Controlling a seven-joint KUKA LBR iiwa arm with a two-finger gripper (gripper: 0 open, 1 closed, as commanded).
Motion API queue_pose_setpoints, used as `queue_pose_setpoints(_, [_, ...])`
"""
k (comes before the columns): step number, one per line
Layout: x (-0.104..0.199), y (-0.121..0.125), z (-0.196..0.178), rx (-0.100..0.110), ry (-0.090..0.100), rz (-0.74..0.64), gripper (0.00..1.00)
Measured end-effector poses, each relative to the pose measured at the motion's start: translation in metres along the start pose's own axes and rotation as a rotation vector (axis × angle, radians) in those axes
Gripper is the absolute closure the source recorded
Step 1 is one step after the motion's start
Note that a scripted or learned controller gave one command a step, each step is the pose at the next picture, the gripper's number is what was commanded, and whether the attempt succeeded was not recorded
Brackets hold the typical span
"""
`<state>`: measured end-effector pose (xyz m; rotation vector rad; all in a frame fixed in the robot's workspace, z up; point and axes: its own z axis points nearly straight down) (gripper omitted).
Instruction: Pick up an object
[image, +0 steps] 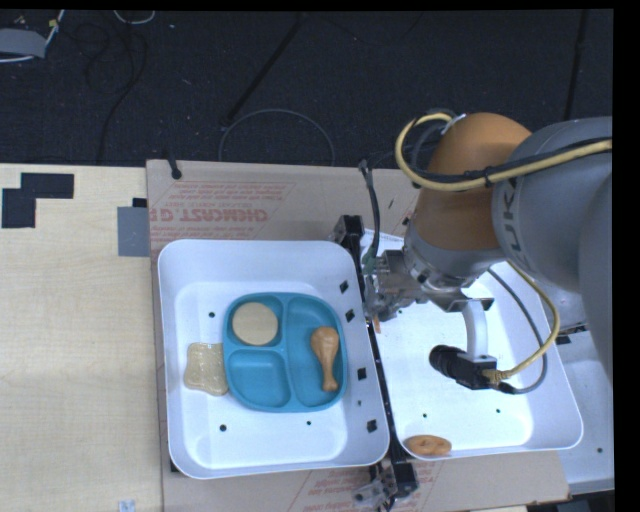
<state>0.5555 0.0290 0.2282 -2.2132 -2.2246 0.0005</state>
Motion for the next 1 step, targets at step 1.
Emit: queue_pose_setpoints(1, [0.0593, -0.015, 0.0028, 0.003, -0.001, 0.0, 1.0])
